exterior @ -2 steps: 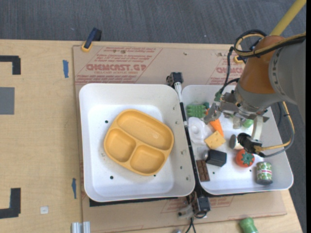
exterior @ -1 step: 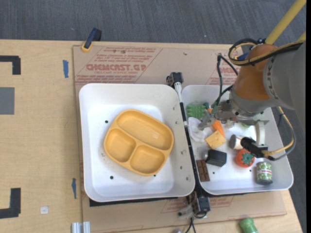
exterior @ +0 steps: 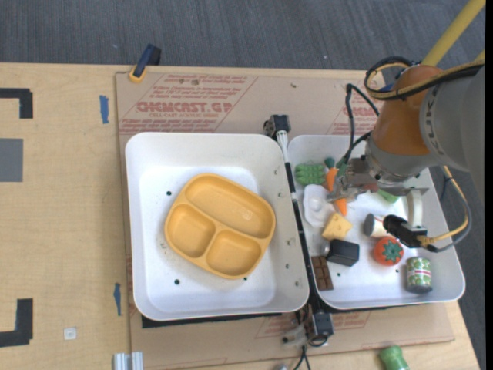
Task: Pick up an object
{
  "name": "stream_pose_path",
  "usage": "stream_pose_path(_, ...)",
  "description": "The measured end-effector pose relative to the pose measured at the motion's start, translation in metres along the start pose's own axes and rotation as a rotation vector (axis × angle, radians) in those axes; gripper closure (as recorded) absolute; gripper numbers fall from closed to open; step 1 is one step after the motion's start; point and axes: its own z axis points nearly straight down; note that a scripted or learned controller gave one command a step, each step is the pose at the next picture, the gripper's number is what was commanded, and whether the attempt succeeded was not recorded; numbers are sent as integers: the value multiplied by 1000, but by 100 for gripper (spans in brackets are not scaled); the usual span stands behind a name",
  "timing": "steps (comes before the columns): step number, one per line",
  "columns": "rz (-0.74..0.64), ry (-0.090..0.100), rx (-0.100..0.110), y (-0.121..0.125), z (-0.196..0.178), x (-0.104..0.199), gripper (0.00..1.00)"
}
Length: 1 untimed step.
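White bins: two, side by side on the table (exterior: 62, 245): left bin (exterior: 146, 206), right bin (exterior: 448, 285).

Yellow divided plate (exterior: 219, 226): one, in left bin; three compartments.

Right bin, one each: green leafy toy (exterior: 310, 173), orange carrot (exterior: 332, 178), white lump (exterior: 314, 204), yellow cheese wedge (exterior: 337, 226), black block (exterior: 343, 253), brown chocolate bar (exterior: 320, 272), red tomato (exterior: 387, 250), green-labelled can (exterior: 418, 274).

Small dark item (exterior: 368, 223) right of wedge: one, kind unclear.

Outside bins: one green thing (exterior: 393, 357) near right; one blue-and-yellow clamp (exterior: 145, 60) far left; two blue tape strips (exterior: 104, 108), left side.
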Motion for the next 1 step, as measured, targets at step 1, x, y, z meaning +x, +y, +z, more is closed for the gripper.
stream_pose_path(1,38,0,3,-21,-117,75,100)
